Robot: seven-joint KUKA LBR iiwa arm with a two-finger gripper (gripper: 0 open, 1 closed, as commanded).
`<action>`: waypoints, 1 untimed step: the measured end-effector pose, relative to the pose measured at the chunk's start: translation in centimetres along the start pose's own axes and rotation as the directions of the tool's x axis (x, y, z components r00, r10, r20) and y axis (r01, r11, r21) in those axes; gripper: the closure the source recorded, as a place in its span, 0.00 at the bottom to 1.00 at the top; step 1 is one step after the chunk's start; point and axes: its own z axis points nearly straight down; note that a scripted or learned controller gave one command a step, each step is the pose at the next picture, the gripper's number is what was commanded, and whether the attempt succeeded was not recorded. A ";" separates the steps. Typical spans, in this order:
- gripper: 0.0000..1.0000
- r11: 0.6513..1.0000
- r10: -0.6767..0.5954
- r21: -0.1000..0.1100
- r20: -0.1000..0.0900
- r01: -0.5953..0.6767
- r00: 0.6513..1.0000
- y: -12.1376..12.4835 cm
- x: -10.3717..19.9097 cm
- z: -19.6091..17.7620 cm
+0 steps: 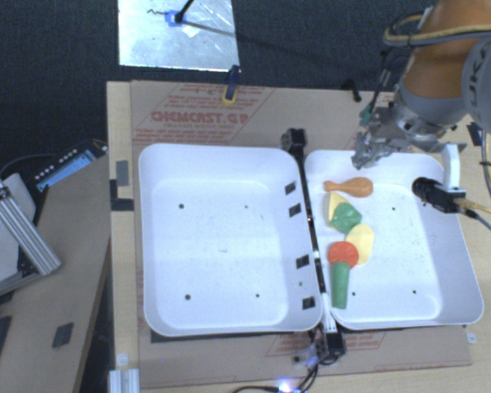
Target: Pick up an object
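Note:
My gripper hangs over the far left part of the right bin, just above and behind a tan drumstick-shaped toy. Nothing shows between its fingers. Below the drumstick lie a green and yellow piece, a pale yellow piece, and a red-topped green toy, bunched along the bin's left side.
The left bin lies beside the right one, joined by a black clipped divider. A shiny foil sheet rests on the dark floor behind the bench. A metal frame stands at the far left.

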 end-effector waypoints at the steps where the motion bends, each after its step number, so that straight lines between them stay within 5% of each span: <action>1: 1.00 1.000 0.007 0.001 0.003 -0.007 1.000 3.8 3.7 6.6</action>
